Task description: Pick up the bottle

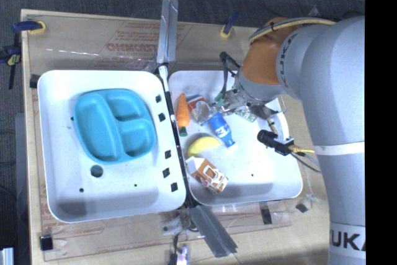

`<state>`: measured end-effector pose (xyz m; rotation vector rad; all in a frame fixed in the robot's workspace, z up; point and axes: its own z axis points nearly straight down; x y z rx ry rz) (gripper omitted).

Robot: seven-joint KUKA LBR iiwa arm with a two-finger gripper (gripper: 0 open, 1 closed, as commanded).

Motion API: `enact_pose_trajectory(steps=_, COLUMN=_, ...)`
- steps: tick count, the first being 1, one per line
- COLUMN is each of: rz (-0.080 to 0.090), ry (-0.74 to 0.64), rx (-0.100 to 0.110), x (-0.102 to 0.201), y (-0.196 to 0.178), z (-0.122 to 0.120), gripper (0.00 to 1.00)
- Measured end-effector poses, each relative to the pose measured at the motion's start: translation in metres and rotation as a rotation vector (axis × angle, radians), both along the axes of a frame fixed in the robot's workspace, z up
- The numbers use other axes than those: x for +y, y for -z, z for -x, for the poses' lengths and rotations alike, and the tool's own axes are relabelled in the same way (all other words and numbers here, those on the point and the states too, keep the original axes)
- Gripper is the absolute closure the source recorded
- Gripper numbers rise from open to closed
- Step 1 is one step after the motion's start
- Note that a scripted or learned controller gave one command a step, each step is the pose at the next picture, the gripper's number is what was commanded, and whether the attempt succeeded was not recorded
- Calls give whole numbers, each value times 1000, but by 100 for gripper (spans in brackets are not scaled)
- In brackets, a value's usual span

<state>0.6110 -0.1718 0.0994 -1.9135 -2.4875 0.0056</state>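
Observation:
The bottle (pixel 220 126), clear plastic with a blue label, lies on its side in the right bin (pixel 273 178), slanting from upper left to lower right. My gripper (pixel 226 102) hangs low over the bin, just above and to the right of the bottle's upper end. It is very close to the bottle, and the slanted view does not tell me whether it touches. The wrist with its orange band (pixel 263 62) hides the bin's far right corner.
An orange carrot (pixel 182 110) lies by the divider, left of the bottle. A yellow banana (pixel 202 144) and a small orange-and-white carton (pixel 209 175) sit just below the bottle. The left bin (pixel 62 195) holds a blue divided tray (pixel 115 125) and a small dark round object (pixel 96 171).

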Motion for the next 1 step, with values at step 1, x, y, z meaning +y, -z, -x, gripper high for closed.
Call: enact_pose_trajectory(steps=1, rz=-1, ry=-4, rx=-1, x=20, y=-103, z=-32, gripper=100)
